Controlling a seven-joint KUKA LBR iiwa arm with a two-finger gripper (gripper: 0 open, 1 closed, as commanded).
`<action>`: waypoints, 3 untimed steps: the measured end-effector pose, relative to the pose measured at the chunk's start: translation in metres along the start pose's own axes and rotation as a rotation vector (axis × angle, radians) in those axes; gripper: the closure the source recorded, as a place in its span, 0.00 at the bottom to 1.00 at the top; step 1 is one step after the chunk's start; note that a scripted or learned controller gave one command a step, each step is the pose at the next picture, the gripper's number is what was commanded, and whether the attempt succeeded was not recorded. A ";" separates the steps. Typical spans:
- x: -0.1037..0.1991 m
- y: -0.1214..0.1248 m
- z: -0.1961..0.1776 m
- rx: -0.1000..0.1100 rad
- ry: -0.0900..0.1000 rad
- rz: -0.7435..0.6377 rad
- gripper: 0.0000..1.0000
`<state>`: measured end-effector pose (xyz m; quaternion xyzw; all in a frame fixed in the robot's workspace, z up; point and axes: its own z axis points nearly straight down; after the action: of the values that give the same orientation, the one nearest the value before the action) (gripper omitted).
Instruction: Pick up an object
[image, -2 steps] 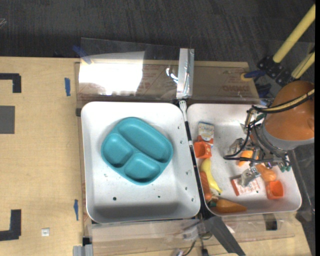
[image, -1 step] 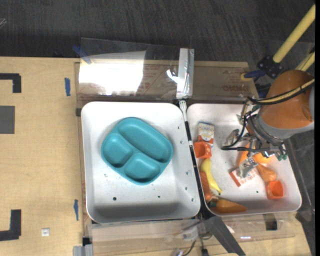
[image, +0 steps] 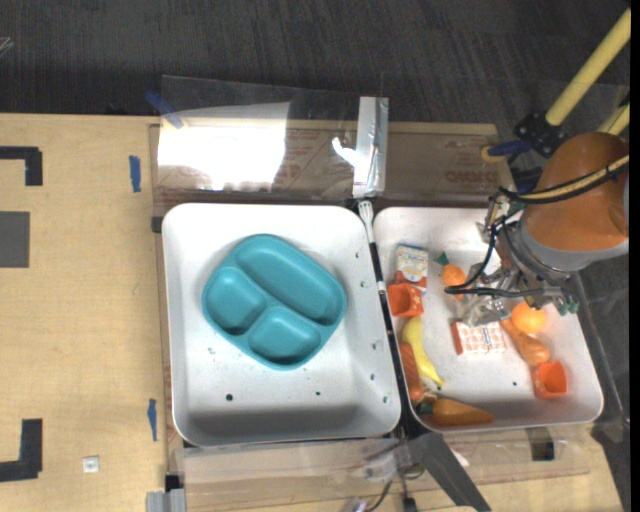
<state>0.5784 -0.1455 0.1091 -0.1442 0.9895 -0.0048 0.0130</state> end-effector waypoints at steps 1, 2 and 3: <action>-0.050 0.037 0.020 -0.010 0.012 -0.105 1.00; -0.070 0.105 -0.091 -0.010 0.006 0.037 1.00; -0.132 0.112 -0.136 -0.012 0.009 -0.162 1.00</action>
<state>0.6689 0.0003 0.2470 -0.2240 0.9746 -0.0003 0.0074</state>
